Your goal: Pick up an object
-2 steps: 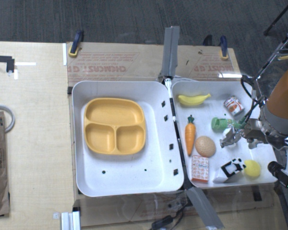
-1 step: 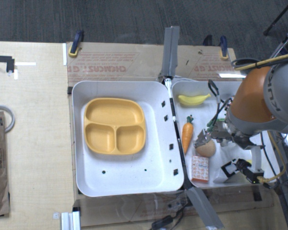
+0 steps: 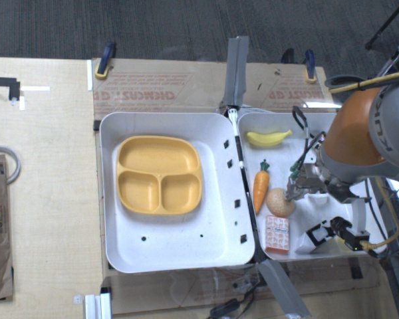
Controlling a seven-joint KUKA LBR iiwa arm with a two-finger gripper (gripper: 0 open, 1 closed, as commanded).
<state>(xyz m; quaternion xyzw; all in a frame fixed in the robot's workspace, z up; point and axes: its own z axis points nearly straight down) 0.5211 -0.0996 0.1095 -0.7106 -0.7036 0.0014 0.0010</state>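
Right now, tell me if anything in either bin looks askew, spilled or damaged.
Nothing stands out. The yellow divided plate lies flat in the left bin. In the right bin, the banana, carrot, round tan object and small carton lie intact, nothing spilled. The hand is beside the round object.
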